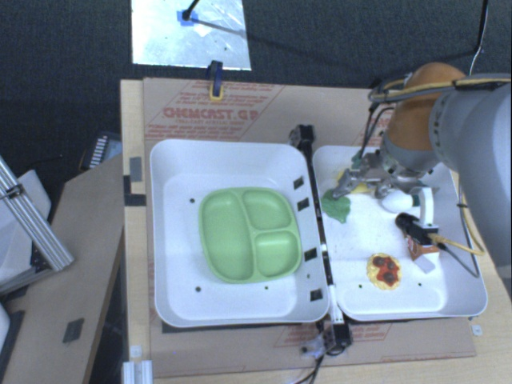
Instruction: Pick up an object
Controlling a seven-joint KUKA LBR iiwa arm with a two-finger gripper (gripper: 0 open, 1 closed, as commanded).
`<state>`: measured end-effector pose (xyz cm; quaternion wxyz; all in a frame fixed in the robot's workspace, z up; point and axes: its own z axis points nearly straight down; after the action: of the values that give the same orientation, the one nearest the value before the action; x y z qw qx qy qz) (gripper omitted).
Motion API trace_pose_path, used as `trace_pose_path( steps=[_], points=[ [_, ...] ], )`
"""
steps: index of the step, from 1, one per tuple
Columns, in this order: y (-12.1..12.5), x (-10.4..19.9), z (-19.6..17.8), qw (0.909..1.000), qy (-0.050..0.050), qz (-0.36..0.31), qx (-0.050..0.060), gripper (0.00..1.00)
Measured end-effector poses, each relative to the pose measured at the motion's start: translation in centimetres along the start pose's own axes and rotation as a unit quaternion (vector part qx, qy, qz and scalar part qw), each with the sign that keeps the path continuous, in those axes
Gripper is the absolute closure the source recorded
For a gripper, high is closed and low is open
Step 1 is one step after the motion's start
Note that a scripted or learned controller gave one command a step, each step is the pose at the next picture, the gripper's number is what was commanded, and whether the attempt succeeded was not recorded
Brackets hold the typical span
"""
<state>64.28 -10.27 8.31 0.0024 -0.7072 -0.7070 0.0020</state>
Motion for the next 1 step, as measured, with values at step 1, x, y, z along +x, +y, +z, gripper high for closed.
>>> trace_pose_path(
  steps=[1],
  points=[
    [0.01, 0.0, -1.31, 1.0, 0.001, 0.0, 0.002, 1.0]
  ],
)
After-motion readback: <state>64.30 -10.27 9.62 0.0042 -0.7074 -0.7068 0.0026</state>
